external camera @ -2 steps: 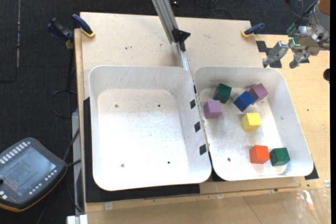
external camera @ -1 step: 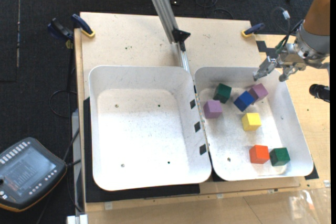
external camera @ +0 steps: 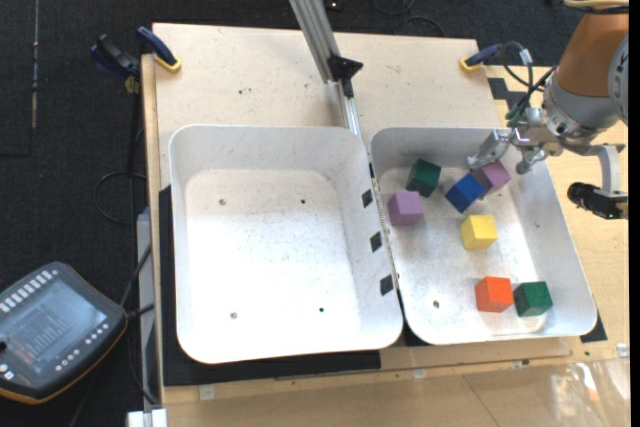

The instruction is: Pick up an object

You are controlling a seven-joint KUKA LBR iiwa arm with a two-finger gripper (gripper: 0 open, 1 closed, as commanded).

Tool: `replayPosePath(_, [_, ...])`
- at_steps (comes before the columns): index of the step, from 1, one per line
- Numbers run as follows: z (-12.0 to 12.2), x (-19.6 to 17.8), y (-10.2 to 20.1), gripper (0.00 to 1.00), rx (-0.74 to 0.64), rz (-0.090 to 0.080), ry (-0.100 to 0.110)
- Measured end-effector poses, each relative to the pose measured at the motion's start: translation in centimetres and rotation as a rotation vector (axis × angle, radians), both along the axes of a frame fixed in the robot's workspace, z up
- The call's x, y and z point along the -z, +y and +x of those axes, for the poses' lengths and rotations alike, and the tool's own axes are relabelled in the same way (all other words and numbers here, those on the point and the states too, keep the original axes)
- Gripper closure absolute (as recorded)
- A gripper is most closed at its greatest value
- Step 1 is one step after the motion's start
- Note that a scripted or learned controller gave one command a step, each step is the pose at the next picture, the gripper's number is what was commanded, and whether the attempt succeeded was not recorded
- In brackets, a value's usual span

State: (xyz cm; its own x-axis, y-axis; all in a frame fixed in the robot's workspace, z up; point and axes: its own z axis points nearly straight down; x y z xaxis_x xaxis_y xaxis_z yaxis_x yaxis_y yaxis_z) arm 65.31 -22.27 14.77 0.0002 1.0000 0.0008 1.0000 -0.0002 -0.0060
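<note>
Nearest the camera, in the right bin point(external camera: 560, 245), sit an orange cube point(external camera: 493, 294) and a green cube point(external camera: 533, 298); farther back a yellow cube point(external camera: 479, 231), then a blue cube point(external camera: 465, 192) touching a mauve cube point(external camera: 493, 176). That mauve cube lies just below and left of the gripper point(external camera: 508, 153) (fingers parted, holding nothing), so it seems the likeliest pick.

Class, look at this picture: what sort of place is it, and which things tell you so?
Probably a robotics lab: a robot arm reaches over two white bins, a teach pendant lies beside the bench, and cables trail on the floor.
</note>
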Motion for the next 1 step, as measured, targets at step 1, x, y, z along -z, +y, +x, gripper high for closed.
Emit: replayPosePath(1, [-0.05, 5.31, 0.12, 0.00, -0.002, 0.000, -0.003])
